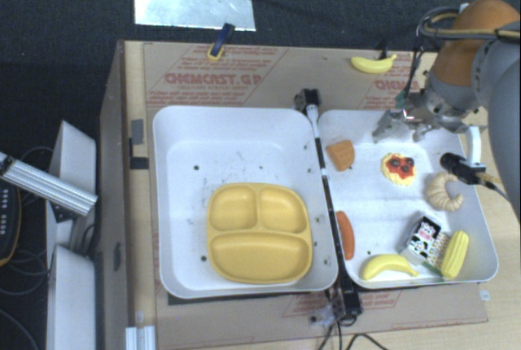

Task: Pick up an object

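Observation:
The right bin (485, 220) holds several toy foods. An orange bread piece (340, 154) lies near its left wall, and a small round pizza (399, 168) sits in the middle. A beige croissant (444, 191) lies to the right. A red sausage (346, 234), a yellow banana (389, 265), a black-and-white box (423, 238) and a corn cob (454, 252) lie along the front. My gripper (397, 132) hangs over the bin's back edge, above and behind the pizza. Its fingers (381, 131) are spread open with nothing between them.
The left bin (175, 177) holds a yellow divided plate (259, 231). A second banana (373, 62) lies on the cardboard behind the right bin. The grey arm (480, 55) comes in from the right over that bin's back corner.

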Robot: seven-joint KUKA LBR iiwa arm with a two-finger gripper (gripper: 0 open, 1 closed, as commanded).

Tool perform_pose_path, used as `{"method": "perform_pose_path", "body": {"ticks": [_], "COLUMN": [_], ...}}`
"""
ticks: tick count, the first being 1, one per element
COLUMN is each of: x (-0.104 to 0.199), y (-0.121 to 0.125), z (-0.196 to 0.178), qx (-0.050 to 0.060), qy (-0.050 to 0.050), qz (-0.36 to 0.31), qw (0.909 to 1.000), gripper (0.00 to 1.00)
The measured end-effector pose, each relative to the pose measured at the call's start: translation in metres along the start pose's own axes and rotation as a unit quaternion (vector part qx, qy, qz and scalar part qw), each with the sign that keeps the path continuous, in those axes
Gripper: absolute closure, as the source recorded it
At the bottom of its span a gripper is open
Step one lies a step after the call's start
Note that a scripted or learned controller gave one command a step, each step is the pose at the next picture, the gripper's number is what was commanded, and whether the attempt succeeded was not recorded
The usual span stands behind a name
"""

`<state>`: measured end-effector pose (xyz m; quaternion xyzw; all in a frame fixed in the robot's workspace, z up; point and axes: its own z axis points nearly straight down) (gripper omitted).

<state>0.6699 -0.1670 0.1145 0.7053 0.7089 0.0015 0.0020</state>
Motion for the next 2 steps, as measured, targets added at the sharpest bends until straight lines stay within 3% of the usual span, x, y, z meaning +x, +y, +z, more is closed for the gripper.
{"method": "perform_pose_path", "body": {"ticks": [1, 2], "x": [-0.001, -0.015], "y": [-0.048, -0.065], "z": [0.03, 0.03], "qx": [0.002, 0.003], "qy": [0.0, 0.0], "qz": [0.001, 0.002], "qw": [1.0, 1.0], "gripper": [0.0, 0.0]}}
